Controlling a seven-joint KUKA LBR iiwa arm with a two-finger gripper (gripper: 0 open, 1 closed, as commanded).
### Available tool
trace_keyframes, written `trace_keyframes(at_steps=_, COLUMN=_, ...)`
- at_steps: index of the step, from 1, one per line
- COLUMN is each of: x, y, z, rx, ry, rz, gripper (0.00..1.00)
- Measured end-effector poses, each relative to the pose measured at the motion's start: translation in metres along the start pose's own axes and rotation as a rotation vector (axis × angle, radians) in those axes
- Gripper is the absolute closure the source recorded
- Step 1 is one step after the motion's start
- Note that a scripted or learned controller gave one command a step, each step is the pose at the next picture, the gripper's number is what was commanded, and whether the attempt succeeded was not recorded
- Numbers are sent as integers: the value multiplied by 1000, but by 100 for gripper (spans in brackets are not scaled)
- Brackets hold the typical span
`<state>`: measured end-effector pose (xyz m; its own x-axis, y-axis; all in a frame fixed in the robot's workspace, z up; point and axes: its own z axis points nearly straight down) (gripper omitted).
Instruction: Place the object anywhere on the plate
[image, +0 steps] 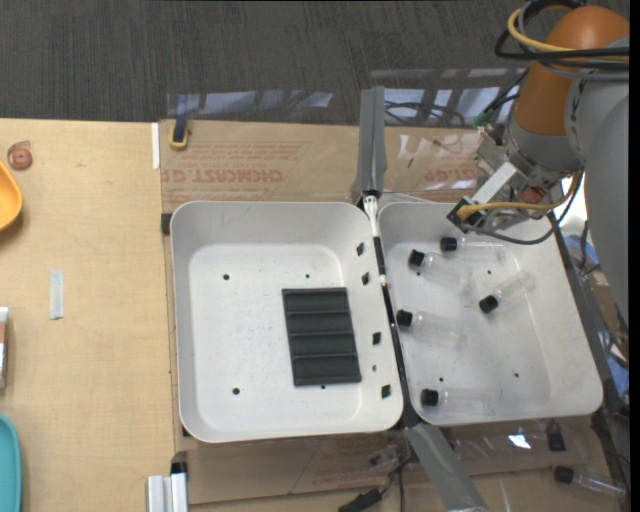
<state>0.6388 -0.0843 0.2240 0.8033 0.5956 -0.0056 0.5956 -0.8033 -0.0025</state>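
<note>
A black ribbed rectangular plate (322, 337) lies flat in the middle of the left bin (200, 300). Several clear vials with black caps lie scattered in the right bin (560, 340), among them one (432, 261) near the far left, one (503, 293) in the middle and one (424, 320) by the left wall. My gripper (503, 165) hangs over the far edge of the right bin, above and behind the vials. I see nothing held in it.
A raised divider (385, 290) with black clips separates the two bins. Another vial (445, 400) lies near the right bin's front edge. Cardboard sheets sit behind the bins, and a wooden tabletop (80, 330) stretches to the left.
</note>
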Motion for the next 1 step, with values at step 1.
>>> trace_keyframes(at_steps=1, x=51, y=-85, z=19, rx=-1, ry=1, rz=-198, gripper=100)
